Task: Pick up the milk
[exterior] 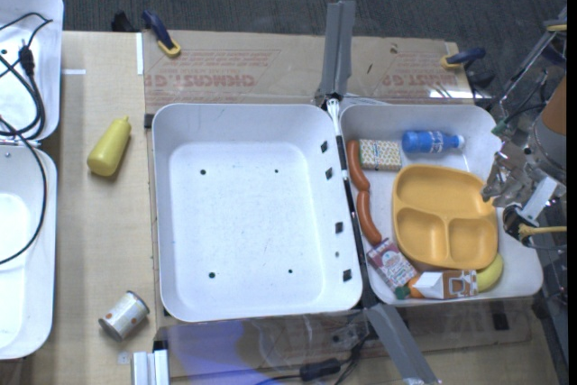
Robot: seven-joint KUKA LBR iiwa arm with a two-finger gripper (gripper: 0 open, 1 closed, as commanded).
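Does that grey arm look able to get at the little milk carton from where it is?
Probably yes. The small white-and-brown milk carton lies uncovered at the right bin's near edge, open from above. The yellow divided plastic tray and yellow banana crowd it, though, leaving the gripper little room.

The arm's tool [514, 194] hangs low at the right edge.

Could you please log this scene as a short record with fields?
left bin: shallow white bin
right bin: white bin, holds the items
milk: small white and brown milk carton, lying at the front edge
plate: yellow divided plastic plate, centre
bottle: blue bottle, at the back
gripper: two-finger gripper, at the right rim
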